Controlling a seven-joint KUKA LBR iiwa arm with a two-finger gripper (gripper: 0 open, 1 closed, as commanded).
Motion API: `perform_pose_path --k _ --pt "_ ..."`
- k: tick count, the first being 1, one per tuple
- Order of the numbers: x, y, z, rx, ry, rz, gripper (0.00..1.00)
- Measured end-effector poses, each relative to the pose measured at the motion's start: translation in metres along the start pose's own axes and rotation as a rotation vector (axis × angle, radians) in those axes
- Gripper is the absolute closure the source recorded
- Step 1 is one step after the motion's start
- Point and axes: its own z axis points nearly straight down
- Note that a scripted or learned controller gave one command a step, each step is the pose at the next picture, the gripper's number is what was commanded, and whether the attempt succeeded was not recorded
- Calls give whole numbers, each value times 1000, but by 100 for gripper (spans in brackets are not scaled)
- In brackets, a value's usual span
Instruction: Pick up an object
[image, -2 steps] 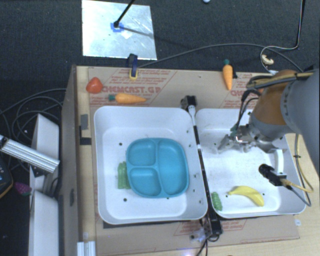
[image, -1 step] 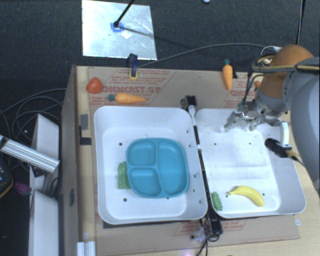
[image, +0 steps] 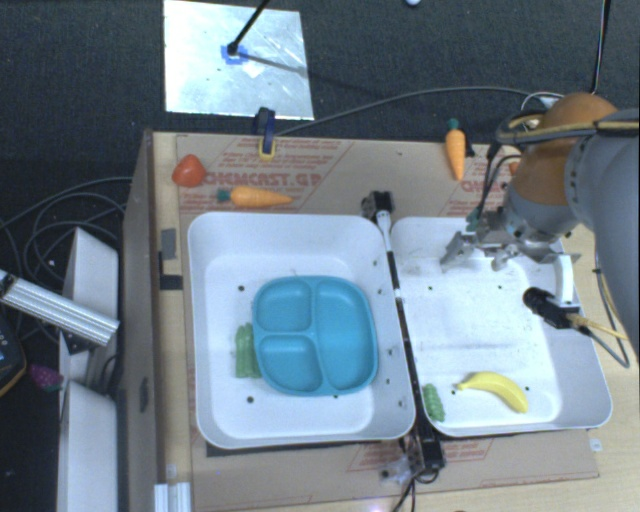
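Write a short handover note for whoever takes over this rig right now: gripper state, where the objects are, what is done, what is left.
Gripper: over the far part of the right bin, fingers spread, nothing between them.
Right bin: banana near the front, small green piece at the front left corner.
Left bin: blue divided plate in the middle, green item against its left edge.
On the bench behind the bins: two carrots and a tomato.
Done: nothing picked.
Left: choose an object, probably the banana, descend, grasp, lift.
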Motion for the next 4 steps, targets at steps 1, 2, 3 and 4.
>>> perform_pose_path --k 1,2,3,4 --pt "-1 -53 40 4 1 3 0" --pt "-41 -4 39 0 -1 2 0" --pt "-49 -42 -12 -1 -1 4 0" --pt "-43 -115 3 3 1 5 0"
